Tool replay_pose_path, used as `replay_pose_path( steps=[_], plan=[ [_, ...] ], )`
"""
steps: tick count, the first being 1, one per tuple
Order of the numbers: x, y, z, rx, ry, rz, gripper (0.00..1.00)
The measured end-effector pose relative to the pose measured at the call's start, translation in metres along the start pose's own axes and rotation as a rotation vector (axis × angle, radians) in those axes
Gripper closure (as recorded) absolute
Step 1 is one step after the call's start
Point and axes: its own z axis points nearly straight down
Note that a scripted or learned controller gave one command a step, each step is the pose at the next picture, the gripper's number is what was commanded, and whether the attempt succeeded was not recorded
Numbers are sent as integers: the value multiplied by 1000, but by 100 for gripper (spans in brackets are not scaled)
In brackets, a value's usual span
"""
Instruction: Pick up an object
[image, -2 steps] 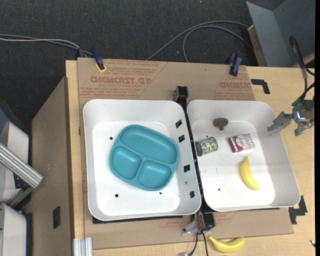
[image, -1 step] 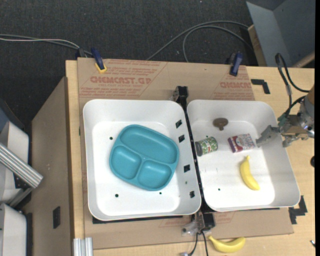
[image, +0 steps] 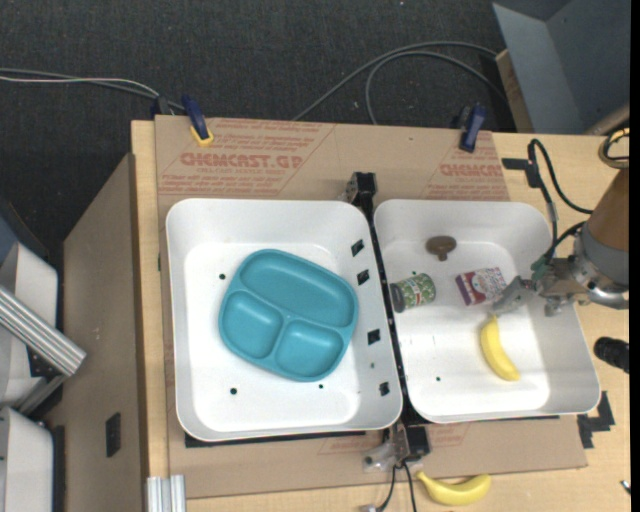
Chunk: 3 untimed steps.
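Observation:
The right bin (image: 570, 390) holds a yellow banana (image: 497, 349), a green can (image: 413, 292) lying on its side, a maroon and white packet (image: 481, 285) and a small brown lump (image: 440, 244). My gripper (image: 532, 299) hangs over the bin's right side, just right of the packet and above the banana's top end. Its fingers (image: 511, 297) are spread open with nothing between them. The grey arm (image: 606, 262) comes in from the right.
A teal divided plate (image: 288, 313) lies in the left bin (image: 190, 380). A second banana (image: 455, 487) lies outside, on the bench's front edge. Black clips (image: 362, 186) join the bins along the divider. Cables run over the back edge.

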Motion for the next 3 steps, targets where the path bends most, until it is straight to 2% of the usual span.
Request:
replay_pose_path(
  steps=[1,2,3],
  plan=[
    [1,0,53,-1,-1,0,0],
    [0,1,39,-8,-2,-1,100],
    [-4,5,-25,-15,-7,-1,100]
  ],
)
